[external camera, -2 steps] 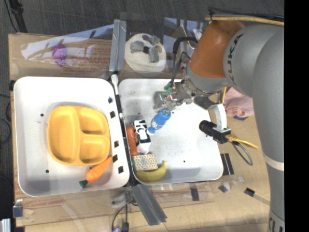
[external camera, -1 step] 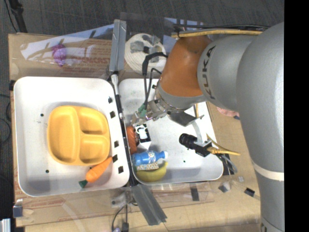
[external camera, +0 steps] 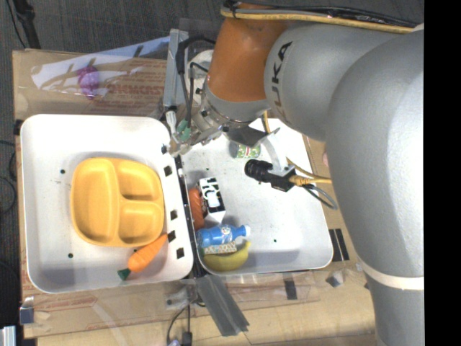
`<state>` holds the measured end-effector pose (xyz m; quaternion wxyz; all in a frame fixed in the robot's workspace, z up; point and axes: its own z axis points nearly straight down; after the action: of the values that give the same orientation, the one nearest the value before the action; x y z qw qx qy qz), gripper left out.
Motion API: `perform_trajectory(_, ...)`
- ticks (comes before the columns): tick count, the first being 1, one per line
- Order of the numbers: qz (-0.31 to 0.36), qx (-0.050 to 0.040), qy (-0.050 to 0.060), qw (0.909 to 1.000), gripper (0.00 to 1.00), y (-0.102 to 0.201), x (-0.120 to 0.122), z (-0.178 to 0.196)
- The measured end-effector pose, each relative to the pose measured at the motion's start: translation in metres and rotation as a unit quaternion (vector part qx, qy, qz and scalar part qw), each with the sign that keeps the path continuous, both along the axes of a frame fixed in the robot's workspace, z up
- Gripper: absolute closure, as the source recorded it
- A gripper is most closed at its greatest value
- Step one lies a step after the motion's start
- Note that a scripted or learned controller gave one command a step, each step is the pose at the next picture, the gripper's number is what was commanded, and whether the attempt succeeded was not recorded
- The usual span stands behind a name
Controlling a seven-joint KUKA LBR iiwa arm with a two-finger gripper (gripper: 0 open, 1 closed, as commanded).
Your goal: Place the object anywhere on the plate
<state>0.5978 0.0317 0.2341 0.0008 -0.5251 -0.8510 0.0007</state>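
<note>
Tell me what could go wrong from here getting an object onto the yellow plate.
The blue bottle, the yellow toy next to it and the black-and-white box crowd against the bins' dividing wall, so the claw may hit the wall or snag two. The carrot lies beside the plate, easily mistaken as placed.

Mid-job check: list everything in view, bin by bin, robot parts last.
left bin: one, white, left side of the bench
right bin: one, white, beside it
plate: one, yellow, three compartments, middle of left bin
carrot: one, orange, left bin, by the plate's lower right corner
box: one, black and white, right bin, near left wall
bottle: one, blue, right bin, lower left
yellow item: one, under the bottle
green-white item: one, right bin, upper part
arm: grey, orange band, from the right
tool: above the bins' divide, upper end
</note>
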Motion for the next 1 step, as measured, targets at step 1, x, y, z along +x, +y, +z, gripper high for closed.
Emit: perform_trajectory(1, 0.119, 0.0, 0.001, 0.9929, 1.0, 0.0656, -0.0193, -0.0429)
